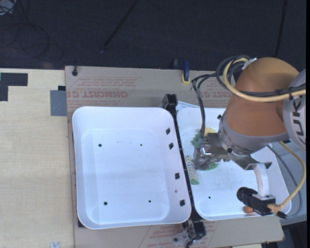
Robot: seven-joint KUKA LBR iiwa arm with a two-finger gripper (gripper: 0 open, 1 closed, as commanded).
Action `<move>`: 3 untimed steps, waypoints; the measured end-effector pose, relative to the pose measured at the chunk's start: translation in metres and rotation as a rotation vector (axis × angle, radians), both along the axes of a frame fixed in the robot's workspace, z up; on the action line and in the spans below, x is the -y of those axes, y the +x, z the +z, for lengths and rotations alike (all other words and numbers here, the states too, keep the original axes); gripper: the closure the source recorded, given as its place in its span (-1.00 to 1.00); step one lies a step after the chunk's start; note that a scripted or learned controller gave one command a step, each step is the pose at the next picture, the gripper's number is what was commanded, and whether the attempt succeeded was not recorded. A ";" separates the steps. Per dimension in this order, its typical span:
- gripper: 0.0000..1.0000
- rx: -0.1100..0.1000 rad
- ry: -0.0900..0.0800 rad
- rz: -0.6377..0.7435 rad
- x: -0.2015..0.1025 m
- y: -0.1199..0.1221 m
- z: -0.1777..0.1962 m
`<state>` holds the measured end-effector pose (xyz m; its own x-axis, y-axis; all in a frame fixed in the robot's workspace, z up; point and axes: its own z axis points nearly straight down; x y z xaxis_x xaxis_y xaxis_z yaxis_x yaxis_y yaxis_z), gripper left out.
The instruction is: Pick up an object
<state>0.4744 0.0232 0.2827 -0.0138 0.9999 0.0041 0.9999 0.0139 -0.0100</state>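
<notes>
left bin (93, 138) | right bin (227, 200) touching beside it | arm (258, 107) over right bin

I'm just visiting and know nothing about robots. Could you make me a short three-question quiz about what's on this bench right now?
1. True or false: the tool is over the right bin.
2. Which colour is the big band above the arm's wrist? A) blue B) orange C) green
3. Fill in: the two bins are both ____ in colour.

Key:
1. True. The tool is low over the near-left part of the right bin, by some small greenish items; the left bin is on the other side of the black divider clips.
2. B, the orange band.
3. White.
</notes>
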 end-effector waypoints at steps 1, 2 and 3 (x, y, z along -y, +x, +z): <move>1.00 -0.003 -0.005 -0.021 0.068 -0.001 -0.082; 1.00 0.012 -0.002 -0.005 -0.023 0.002 -0.008; 1.00 0.011 -0.007 -0.022 0.062 0.005 0.027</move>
